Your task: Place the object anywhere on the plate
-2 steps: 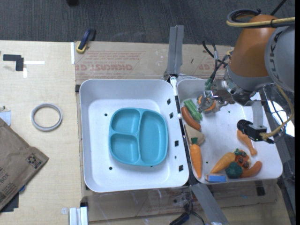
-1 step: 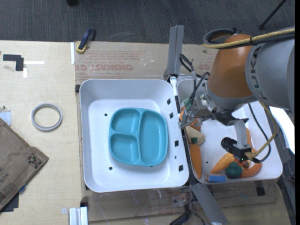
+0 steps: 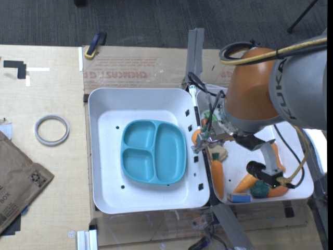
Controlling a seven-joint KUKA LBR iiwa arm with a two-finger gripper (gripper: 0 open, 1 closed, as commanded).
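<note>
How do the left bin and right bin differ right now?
The left bin holds one thing, a blue divided plate lying flat in its middle; the right bin holds a scatter of small toys, carrots among them. The left bin lies open to the camera; the right bin is partly covered by the arm. Both are shallow, white, and sit side by side.

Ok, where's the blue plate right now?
The blue plate lies flat in the middle of the left bin, in the centre of the camera view, left of the gripper and the right bin's carrots.
</note>
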